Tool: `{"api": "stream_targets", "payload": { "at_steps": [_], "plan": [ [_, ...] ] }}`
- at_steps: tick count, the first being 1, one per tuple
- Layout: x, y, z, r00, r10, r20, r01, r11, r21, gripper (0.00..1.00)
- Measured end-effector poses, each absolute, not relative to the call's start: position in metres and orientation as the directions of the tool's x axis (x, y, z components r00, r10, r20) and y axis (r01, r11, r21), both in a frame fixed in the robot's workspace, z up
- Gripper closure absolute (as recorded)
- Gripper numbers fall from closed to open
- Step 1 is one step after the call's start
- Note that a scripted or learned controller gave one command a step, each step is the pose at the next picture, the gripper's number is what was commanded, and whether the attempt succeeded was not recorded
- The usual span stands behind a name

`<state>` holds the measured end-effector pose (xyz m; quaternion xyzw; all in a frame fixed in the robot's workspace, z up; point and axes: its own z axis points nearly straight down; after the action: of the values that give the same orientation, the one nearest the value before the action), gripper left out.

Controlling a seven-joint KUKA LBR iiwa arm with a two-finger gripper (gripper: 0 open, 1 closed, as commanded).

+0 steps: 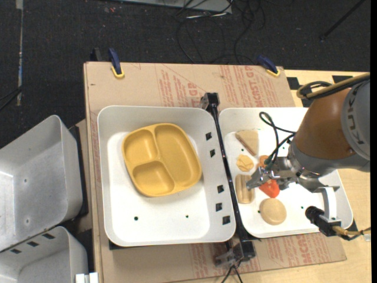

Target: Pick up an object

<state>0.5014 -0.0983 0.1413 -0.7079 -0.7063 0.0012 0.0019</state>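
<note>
i see a mustard-yellow divided plate [161, 158] in the white left bin [118, 217]. right of that plate, the white right bin [235, 119] holds tan food pieces [248, 139] and one orange-red piece [270, 188]. the bench [171, 87] is brown with red print.

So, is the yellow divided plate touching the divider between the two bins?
Apart. The camera view shows bare white bin floor between the yellow divided plate and the divider.
</note>
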Motion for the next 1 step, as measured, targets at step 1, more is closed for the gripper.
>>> {"api": "stream_targets", "payload": {
  "at_steps": [1],
  "plan": [
    [0.5031, -0.0991, 0.0934, 0.004, 1.000, 0.000, 1.000, -0.004, 0.004, 0.00]
  ]
}}
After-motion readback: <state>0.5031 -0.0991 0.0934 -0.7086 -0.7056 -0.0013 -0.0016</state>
